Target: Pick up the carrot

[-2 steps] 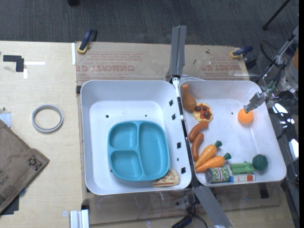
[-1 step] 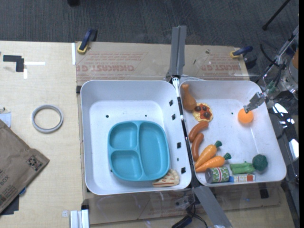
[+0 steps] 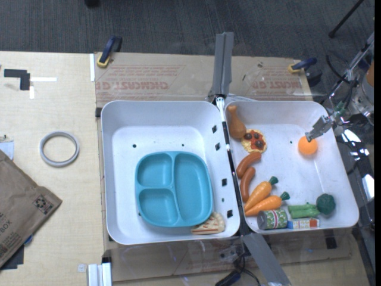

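1. Camera view: two carrots (image 3: pixel 262 196) lie side by side low in the right bin (image 3: pixel 333 159), beside the sausages (image 3: pixel 247 173).
2. Claw (image 3: pixel 317 130) up-right, well apart from them, above an orange ball (image 3: pixel 308 146); finger state unreadable.

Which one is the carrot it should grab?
Look in the right bin, along its left wall, below the two sausages. Two carrots lie side by side there: orange and tapered with green tops, unlike the plain reddish sausages.

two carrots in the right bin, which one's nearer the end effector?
The upper carrot, beside the sausages. It lies closer to the end effector than the lower carrot, which sits next to the can.
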Tool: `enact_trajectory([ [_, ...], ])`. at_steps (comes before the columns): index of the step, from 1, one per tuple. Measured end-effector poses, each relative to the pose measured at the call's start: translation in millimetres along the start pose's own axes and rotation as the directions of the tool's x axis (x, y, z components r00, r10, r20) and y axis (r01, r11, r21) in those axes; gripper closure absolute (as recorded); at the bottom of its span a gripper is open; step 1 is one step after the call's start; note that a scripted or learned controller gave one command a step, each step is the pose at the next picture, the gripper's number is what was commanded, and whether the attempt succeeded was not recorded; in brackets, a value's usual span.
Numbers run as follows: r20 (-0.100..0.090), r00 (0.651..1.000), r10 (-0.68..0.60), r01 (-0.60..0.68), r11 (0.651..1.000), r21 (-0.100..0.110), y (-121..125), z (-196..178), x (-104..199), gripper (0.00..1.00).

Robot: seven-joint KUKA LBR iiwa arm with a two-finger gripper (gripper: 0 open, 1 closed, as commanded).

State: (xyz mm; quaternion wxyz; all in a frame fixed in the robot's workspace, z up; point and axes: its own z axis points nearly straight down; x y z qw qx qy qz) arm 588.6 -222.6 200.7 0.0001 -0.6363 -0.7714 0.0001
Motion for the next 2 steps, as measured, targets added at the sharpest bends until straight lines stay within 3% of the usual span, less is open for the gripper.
enact_trajectory([
  [2, 0.0, 1.0, 0.0, 0.0, 1.0, 0.0, 0.0, 0.0, 0.0, 0.0],
])
